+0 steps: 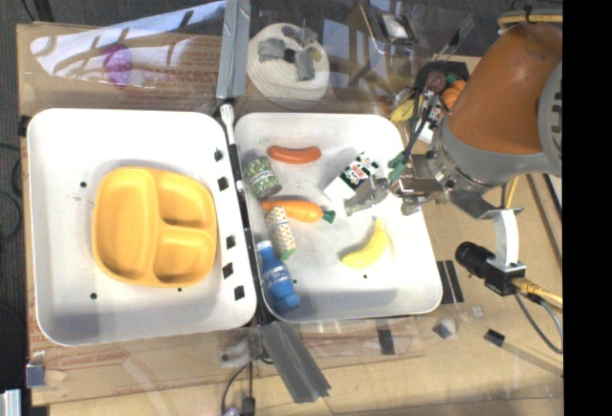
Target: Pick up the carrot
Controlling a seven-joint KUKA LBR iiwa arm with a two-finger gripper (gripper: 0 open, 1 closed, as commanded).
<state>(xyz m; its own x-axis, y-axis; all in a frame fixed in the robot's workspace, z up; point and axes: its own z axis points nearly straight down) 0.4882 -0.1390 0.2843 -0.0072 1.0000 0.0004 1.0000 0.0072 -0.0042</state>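
Since the carrot (296, 210) lies left of the gripper (376, 195), approach across its length, clear of the banana (366, 249); finger state unclear.

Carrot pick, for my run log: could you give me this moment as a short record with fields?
target: carrot, lying in the right bin, near its left side
hand: hand over the right bin, right of the carrot, not touching it
neighbours: sausage behind; banana to the front right; can and bottle along the left wall
left bin: left bin holds a yellow tray
status: carrot not yet picked
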